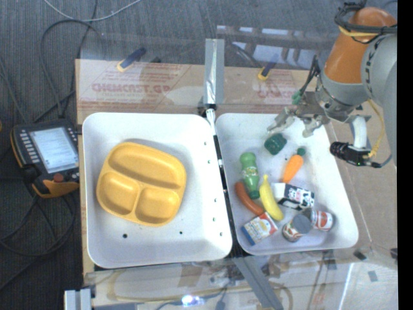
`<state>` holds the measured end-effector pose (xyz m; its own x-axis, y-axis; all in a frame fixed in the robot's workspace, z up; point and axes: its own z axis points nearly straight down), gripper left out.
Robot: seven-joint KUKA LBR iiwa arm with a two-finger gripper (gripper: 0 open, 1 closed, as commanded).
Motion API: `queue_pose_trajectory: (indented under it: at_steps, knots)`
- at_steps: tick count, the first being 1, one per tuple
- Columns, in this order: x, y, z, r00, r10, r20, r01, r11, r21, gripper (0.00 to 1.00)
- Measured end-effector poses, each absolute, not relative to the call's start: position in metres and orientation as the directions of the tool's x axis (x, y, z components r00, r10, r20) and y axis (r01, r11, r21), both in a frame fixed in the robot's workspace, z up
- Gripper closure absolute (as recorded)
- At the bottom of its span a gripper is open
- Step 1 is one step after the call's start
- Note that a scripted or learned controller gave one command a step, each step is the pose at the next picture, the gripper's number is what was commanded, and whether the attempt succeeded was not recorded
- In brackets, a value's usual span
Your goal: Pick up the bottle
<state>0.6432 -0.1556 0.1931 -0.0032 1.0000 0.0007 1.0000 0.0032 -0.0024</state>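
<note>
Gripper (297, 119) is seen at upper right of the frame, over the far end of the right bin (345, 202), fingers spread apart with nothing between them. Along the bin's lower edge a small carton (259, 227), a grey-lidded can (295, 227) and a second can (321, 219) are lined up. Just above these a black-and-white box (296, 196), a yellow banana (270, 198) and a red sausage-shaped item (248, 198) are found. The green bottle (249, 169) is lying at the bin's left-centre, beside the banana, well apart from the gripper. An orange carrot (292, 168) is placed to its right. A dark green block (275, 144) is located just below the gripper. In the left bin (110, 244) a yellow compartment tray (142, 183) is held. A handheld pendant (46, 154) is seen at far left, off the desk (148, 89).
</note>
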Motion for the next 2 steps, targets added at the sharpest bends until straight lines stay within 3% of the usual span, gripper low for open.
queue_pose_trajectory:
  at_steps: [1, 2]
  knots:
    - [0.646, -0.125, 0.089, -0.191, 0.982, -0.007, 0.982, 0.191, 0.009, 0.0]
    - [0.646, -0.125, 0.101, -0.19, 0.982, -0.003, 0.982, 0.19, 0.006, 1.0]
